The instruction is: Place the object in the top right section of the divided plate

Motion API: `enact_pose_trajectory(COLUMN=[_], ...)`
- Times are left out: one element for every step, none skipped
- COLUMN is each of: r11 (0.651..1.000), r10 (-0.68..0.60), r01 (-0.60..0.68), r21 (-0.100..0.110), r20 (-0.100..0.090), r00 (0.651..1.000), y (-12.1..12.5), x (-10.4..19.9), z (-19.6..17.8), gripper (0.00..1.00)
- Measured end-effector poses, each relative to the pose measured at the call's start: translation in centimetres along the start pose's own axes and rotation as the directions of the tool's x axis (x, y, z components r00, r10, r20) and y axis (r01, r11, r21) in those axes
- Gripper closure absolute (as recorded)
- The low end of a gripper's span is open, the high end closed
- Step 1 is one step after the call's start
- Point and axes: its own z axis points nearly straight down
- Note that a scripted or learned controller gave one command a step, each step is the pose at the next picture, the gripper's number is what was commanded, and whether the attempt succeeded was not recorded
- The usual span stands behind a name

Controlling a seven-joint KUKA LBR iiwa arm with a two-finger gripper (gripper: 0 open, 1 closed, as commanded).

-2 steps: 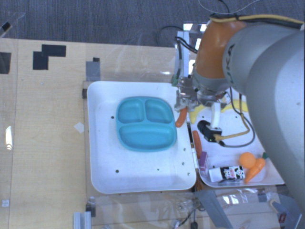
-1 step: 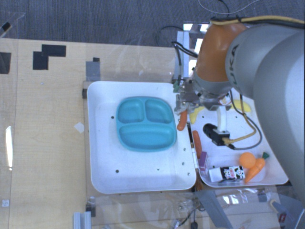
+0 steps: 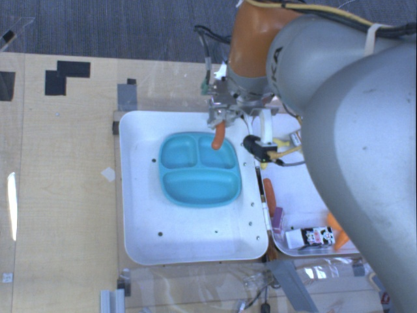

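A blue divided plate (image 3: 199,170) lies in the left white bin (image 3: 140,194). It has two small sections at the top and one wide section below. My gripper (image 3: 220,119) hangs over the plate's top right section, shut on an orange carrot-like stick (image 3: 219,137). The stick points downward, and its lower tip sits just above or at the top right section.
The right bin (image 3: 296,184) holds an orange stick (image 3: 268,195), a purple piece (image 3: 277,219), a small black-and-white carton (image 3: 313,238) and another orange item (image 3: 339,232). The arm's big grey body covers most of that bin.
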Motion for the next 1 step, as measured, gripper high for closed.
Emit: enact_pose_trajectory(r11=[1.0], r10=[0.0], r01=[0.0], r21=[0.0], r20=[0.0], r00=[1.0], y=[0.01], x=[-0.03], z=[-0.04], gripper=[0.0])
